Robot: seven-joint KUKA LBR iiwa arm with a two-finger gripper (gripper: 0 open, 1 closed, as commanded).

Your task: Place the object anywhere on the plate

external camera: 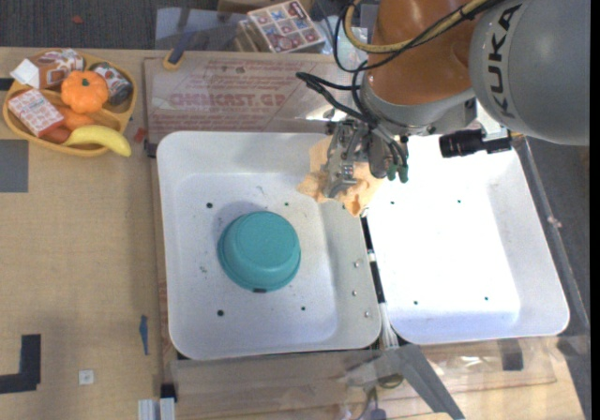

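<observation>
Hovering at the left bin's (178, 249) back right corner, the gripper (349, 170) is apparently grasping a tan object (330, 186), while a teal plate (260, 250) is sitting nearby.

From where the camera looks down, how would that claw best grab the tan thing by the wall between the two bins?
Probably from straight above, closing across its narrow middle. The tan object lies low in the left bin, at its right wall, so a sideways approach looks blocked. The gripper hangs just over it. Its exact shape is partly hidden, so this is a guess. The teal plate sits nearby.
</observation>
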